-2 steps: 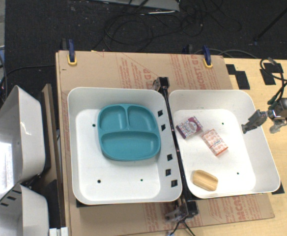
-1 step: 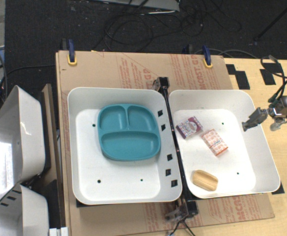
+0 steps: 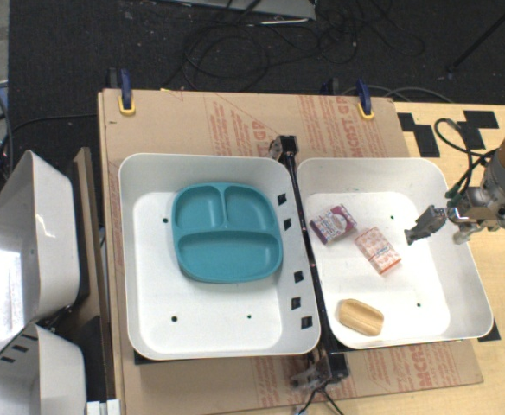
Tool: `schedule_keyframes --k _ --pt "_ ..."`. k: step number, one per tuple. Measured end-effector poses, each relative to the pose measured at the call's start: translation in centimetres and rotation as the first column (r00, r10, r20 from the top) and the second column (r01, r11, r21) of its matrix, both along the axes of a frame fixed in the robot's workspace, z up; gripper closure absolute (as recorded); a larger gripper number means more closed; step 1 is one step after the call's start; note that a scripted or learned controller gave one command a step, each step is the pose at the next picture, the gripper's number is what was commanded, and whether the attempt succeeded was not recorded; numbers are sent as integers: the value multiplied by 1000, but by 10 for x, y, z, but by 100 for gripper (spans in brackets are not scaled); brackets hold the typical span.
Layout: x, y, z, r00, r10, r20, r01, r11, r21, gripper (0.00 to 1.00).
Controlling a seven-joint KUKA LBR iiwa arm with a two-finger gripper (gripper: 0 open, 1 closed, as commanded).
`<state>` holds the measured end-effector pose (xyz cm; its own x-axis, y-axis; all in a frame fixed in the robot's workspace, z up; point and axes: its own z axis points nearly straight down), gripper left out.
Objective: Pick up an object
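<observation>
Left bin (image 3: 149, 188): holds a teal divided plate (image 3: 227, 233) with three compartments, lying flat toward the bin's rear half.
Right bin (image 3: 425, 175): holds three small things on its floor, all apart from one another.
Purple packet (image 3: 333, 223): near the left wall, rear of centre; some print shows on it, too small to read.
Pink-and-white packet (image 3: 379, 250): just right of and in front of the purple one, lying at a slant; its print is unreadable.
Tan bread-like piece (image 3: 360, 317): near the front of the right bin, alone.
Gripper (image 3: 425, 226): over the right part of the right bin, dark fingers pointing left, nothing between them; whether they are spread or closed cannot be told.
In the way: nothing lies between the gripper and the packets; the pink-and-white packet is the nearest.
Bench board (image 3: 235, 115): brown cardboard with faint red printed lettering, mirrored and not legible; two clamps (image 3: 127, 93) at its rear edge.
Surroundings: cables (image 3: 235, 33) on the dark floor behind; white tubs (image 3: 23, 232) at left.
</observation>
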<state>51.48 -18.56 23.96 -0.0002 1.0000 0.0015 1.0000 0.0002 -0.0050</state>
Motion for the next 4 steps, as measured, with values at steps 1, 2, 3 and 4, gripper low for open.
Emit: schedule_keyframes --k 1,2,3,4 --pt "4 10 -52 1000 0 0 0 1000 0 0" --pt "-6 11 -100 1000 -2 -1 2 1000 0 0" --pt "-4 11 -87 1000 -2 6 2 1000 -2 100" --pt "-1 10 -24 1000 3 12 -3 1000 -4 100"
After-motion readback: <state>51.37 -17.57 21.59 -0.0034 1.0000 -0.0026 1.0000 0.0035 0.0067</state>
